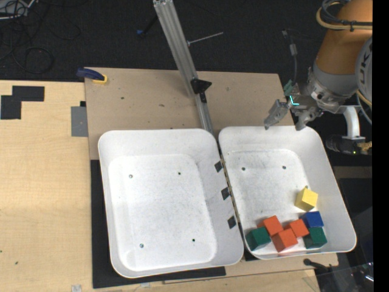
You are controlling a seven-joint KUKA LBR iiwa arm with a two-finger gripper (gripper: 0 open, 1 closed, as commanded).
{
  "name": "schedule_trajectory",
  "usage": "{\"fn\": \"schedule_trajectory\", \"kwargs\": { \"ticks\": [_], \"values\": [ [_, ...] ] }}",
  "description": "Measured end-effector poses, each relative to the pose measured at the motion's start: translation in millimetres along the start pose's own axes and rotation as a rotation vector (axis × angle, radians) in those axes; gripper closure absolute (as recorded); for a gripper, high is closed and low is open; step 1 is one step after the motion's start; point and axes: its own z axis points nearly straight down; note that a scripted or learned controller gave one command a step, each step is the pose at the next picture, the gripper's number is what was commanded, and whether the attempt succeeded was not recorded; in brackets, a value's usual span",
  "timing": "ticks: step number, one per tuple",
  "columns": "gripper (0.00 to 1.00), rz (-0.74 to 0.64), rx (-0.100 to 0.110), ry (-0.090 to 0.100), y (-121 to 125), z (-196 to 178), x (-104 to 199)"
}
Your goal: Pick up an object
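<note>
On the tabletop (pixel 152 102), the left bin (pixel 115 163) lay bare. In the right bin (pixel 255 163), at about five o'clock, clustered small blocks: green (pixel 259 238), orange (pixel 273 224), blue (pixel 313 218), with a yellow cube (pixel 307 198) just above them. At one o'clock beyond the bin's far rim, the pincer (pixel 287 118) hovered, fingers spread, holding nothing. The approach looked unstarted; next it would need to swing toward the blocks and descend.

No legible text anywhere.

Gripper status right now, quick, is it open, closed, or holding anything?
Gripper: open, fingers spread, holding nothing, above the far rim of the right bin.
</note>
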Motion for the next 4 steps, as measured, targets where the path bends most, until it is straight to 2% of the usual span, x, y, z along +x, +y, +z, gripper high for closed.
{"fn": "schedule_trajectory", "kwargs": {
  "ticks": [2, 3, 4],
  "values": [
    [0.00, 0.005, 0.006, 0.001, -7, 120, -13],
    [0.00, 0.005, 0.000, 0.001, -7, 161, -12],
    [1.00, 0.008, -0.001, 0.000, -7, 150, -13]
  ]
}}
